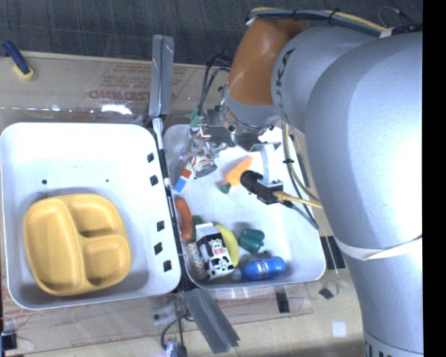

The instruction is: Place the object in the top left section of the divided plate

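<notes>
Yellow plate sits lower left in the left bin. Gripper hovers mid-frame over the right bin; its grip cannot be told.

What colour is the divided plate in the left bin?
Yellow, a plain mustard tone with no pattern; the divided plate shows well in the camera view.

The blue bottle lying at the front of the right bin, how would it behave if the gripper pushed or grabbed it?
The blue bottle lies on its side, so it would probably roll if nudged. Its rounded body may slip between fingers. It looks small, likely light.
</notes>
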Motion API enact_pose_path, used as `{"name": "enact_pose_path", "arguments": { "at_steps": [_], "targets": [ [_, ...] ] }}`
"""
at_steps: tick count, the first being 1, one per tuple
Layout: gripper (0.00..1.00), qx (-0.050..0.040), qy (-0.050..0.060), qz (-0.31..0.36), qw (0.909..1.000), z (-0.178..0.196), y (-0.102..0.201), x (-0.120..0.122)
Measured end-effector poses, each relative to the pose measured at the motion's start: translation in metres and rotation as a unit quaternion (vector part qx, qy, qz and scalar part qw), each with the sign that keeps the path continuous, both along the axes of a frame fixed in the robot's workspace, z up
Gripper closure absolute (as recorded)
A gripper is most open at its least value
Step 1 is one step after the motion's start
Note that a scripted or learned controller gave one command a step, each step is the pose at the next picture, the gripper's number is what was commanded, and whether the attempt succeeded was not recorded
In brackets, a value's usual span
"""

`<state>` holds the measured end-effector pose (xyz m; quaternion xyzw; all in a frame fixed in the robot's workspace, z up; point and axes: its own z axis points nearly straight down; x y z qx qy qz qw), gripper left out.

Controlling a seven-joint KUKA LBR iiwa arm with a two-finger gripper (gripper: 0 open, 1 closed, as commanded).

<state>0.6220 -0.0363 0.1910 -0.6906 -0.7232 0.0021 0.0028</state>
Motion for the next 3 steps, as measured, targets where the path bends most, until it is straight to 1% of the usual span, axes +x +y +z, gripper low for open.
{"name": "enact_pose_path", "arguments": {
  "at_steps": [1,2,3],
  "targets": [
    [1.0,0.0002,-0.003,0.156,0.9878,0.021,0.114,0.002],
    [1.0,0.0004,-0.001,0.244,0.9699,0.047,0.171,-0.054],
    [0.0,0.0003,-0.001,0.243,0.9699,0.047,0.171,-0.054]
  ]
}}
